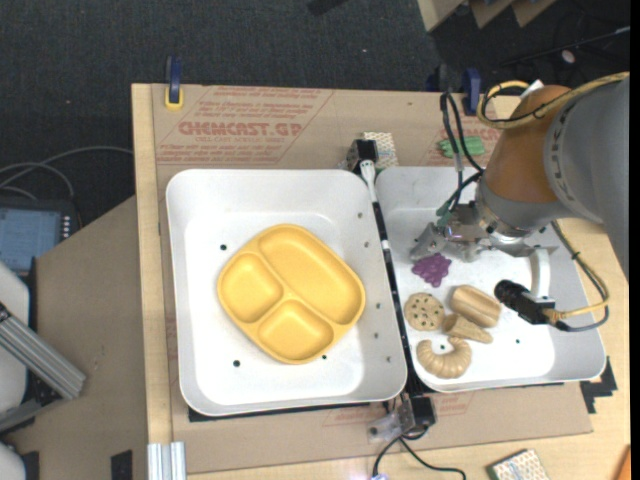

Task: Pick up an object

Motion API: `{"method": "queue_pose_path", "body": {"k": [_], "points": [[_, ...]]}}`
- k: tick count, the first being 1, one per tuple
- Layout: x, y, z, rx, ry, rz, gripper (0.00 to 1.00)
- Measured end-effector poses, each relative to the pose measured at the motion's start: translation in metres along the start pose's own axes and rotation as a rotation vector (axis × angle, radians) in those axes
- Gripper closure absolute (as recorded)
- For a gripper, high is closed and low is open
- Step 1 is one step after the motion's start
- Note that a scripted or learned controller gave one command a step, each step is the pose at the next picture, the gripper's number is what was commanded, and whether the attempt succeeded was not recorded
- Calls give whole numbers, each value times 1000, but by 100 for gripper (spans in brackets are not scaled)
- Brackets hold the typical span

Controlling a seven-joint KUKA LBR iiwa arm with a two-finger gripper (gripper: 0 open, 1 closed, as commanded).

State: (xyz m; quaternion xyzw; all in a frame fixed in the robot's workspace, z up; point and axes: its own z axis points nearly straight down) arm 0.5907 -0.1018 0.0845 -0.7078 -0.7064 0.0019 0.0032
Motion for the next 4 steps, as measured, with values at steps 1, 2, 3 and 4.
{"method": "queue_pose_path", "body": {"k": [1,2,3,4], "points": [[6,69,-1,-14,-3,-5,0],[9,-24,1,3,1,1,0],[8,-19,-10,-7,-2,0,100],[84,-9,-105,-14,-1,-8,100]]}}
